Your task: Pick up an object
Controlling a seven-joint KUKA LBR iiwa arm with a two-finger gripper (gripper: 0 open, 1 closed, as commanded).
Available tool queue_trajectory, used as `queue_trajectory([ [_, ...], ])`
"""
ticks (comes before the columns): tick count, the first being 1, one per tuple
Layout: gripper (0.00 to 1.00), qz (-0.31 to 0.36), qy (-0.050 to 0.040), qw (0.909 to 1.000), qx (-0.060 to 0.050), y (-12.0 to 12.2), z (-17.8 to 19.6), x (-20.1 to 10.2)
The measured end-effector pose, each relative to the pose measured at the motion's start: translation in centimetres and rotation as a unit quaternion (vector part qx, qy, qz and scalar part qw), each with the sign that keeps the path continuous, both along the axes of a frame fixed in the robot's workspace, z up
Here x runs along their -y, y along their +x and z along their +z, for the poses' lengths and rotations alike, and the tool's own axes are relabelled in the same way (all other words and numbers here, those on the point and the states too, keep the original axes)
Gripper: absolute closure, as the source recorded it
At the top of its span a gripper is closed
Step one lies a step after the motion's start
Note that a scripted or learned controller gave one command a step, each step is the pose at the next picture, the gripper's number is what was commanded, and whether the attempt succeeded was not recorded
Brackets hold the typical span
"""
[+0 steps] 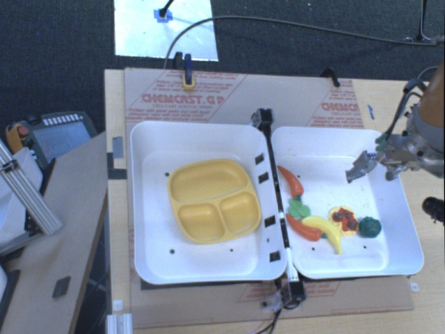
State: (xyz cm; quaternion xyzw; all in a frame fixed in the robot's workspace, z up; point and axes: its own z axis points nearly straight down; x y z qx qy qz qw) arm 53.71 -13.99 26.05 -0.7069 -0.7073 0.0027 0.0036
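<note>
In the right bin (320, 152) lie several toy foods: a red chili pepper (291, 179), a green broccoli piece (300, 208), a second red pepper (304, 228), a yellow banana (327, 230), a small pizza slice (343, 218) and a dark green lump (369, 226). My gripper (375, 168) hangs above the right bin's upper right part, fingers spread apart and nothing between them. It is well above and to the right of the toys.
The left bin (149, 152) holds a yellow three-compartment tray (212, 200). A black divider with clips (272, 200) runs between the bins. A tablet (59, 139) and a metal rail (28, 190) sit off the bench at left.
</note>
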Motion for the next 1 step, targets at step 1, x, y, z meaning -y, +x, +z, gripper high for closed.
queue_trajectory([
  [1, 0.0, 0.001, -0.0009, 1.0, 0.005, 0.2, 0.53, -0.02],
])
